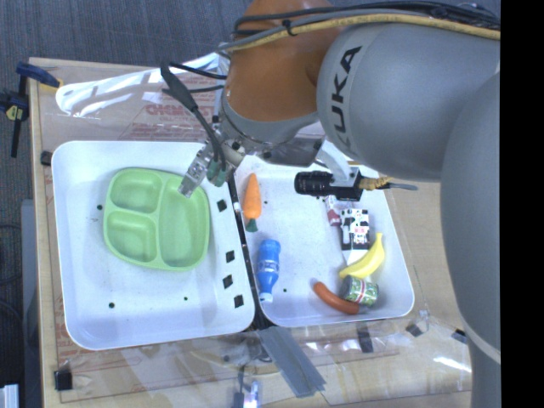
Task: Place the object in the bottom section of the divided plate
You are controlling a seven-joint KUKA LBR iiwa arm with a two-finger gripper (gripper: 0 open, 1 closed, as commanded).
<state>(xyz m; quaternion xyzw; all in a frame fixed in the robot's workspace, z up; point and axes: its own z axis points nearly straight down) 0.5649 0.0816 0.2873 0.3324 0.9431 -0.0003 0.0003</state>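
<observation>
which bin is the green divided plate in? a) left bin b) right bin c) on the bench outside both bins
a: the green divided plate lies in the left bin, while the carrot, blue bottle and banana lie in the right bin.

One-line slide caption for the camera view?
Gripper poised over green divided plate in left bin; toy foods in right bin.

Wooden bench [42, 134], two white bins [76, 313] [391, 262], clear plastic sheet [110, 87]

Two bins [85, 313], one divided plate [157, 219], one carrot [252, 195], bottle [269, 264], banana [365, 260], sausage [333, 298], can [360, 291].
</observation>
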